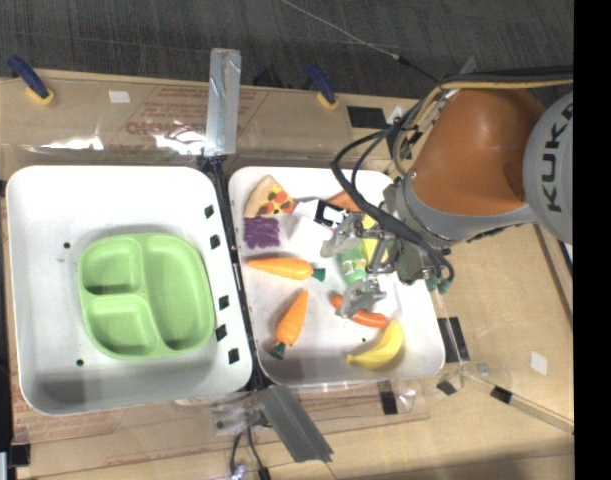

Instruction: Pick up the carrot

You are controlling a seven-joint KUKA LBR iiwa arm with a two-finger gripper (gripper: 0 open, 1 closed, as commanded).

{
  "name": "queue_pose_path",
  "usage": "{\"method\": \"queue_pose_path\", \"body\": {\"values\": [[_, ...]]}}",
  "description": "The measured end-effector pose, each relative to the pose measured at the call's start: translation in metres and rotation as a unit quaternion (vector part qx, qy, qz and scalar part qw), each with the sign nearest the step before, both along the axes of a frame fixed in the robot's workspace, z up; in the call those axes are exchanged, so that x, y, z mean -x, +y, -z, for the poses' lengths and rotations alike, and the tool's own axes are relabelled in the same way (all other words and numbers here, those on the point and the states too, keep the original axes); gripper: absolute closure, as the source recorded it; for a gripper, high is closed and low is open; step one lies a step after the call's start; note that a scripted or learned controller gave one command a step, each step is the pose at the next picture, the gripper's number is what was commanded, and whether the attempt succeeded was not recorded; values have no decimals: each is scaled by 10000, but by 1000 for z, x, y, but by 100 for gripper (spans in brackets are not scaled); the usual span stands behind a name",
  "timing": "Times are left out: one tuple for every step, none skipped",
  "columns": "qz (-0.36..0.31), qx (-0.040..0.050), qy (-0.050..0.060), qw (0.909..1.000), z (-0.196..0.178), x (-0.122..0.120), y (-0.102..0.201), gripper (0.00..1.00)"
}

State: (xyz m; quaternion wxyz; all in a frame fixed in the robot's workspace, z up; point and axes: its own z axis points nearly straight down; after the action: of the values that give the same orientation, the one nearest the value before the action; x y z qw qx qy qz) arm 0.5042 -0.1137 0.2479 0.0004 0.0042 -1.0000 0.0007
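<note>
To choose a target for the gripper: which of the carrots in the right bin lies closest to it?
The small carrot just below the gripper, beside the banana. The two larger carrots lie further left, toward the divider.

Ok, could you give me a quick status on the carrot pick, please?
Gripper low in right bin. Carrots lying loose to its left. Banana near gripper.

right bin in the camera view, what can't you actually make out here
- Hand, camera view: its metal parts blur together over the right bin, so open or shut is unclear.
- Small orange-red item under the hand: partly covered, so its kind is unclear.
- Green item at the hand: half hidden, too small to name.
- Right bin's right wall: hidden by the arm.
</note>
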Motion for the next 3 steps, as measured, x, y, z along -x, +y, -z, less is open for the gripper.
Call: {"method": "queue_pose_path", "body": {"values": [[-429,-24,44,9991,150,25,2,0],[-1116,-12,3,9938,155,24,20,0],[-1160,-13,-6,9933,145,23,22,100]]}}
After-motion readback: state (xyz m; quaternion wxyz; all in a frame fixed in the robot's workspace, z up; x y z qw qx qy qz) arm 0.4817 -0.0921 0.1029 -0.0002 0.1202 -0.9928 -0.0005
